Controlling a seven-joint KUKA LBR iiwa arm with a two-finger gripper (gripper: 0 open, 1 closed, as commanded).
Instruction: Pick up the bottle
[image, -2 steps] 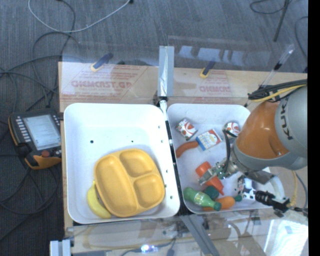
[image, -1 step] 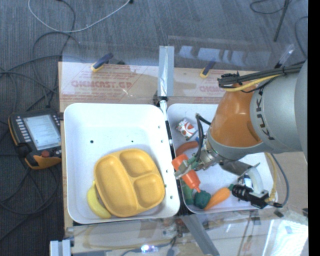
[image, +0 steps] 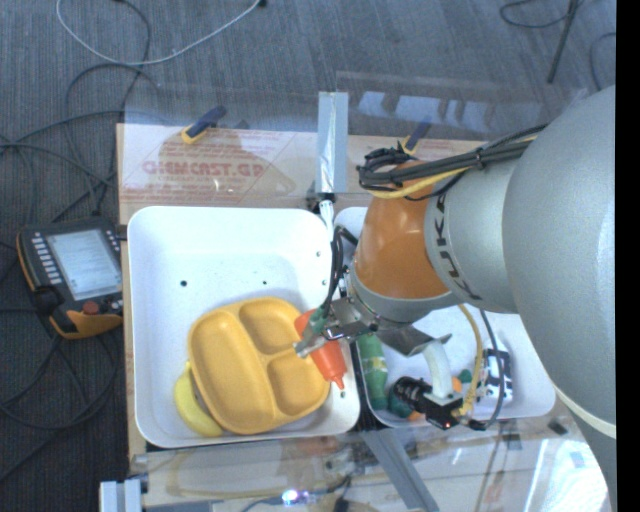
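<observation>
Closest to us loomed the arm (image: 560, 250), its hand (image: 322, 342) low by the bins' shared wall, wide or narrow we could not tell, and the green bottle (image: 372, 365) lay just inside the right bin (image: 535, 400), seemingly light, slick plastic, best gripped across its body.

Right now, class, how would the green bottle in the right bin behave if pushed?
The green bottle lies on its side and looks rounded, so it would probably roll rather than tip. It looks like smooth plastic: probably light and slippery.
</observation>
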